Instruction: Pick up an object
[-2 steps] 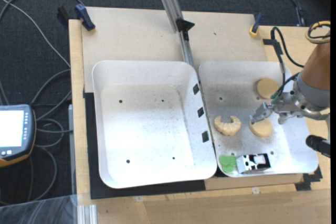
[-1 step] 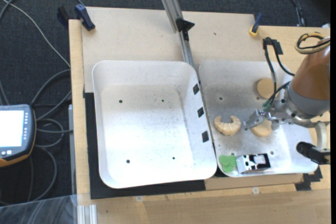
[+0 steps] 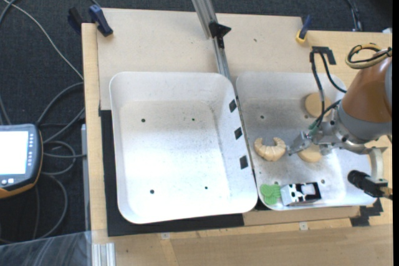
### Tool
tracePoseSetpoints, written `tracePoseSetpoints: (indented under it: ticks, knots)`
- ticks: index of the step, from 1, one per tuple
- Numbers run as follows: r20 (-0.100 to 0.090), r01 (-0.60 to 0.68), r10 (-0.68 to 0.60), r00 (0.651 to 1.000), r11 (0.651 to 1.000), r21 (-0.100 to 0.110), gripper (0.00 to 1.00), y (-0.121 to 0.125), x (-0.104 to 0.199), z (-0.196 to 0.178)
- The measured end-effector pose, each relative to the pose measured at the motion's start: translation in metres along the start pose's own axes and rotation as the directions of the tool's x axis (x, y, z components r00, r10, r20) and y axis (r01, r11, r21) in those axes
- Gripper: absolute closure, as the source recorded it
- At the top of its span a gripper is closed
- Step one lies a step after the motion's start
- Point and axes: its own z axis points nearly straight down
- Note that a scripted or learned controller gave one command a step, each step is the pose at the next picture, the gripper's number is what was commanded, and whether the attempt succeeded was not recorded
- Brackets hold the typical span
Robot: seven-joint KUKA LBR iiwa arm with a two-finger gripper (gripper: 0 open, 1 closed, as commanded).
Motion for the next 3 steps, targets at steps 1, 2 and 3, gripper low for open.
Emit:
tracePoseSetpoints:
  ticks: [1,2,3]
  knots:
    - [0.0,0.001,-0.001,1.0,1.0,-0.005,1.0,0.002,0.0,-0.012]
    - [-0.002,0.003,-0.003,1.0,1.0,-0.001,1.0,0.0,0.002,-0.075]
    - [-0.002,0.003,-0.003,1.0,1.0,-0.002,1.0,0.008,-0.002,-0.137]
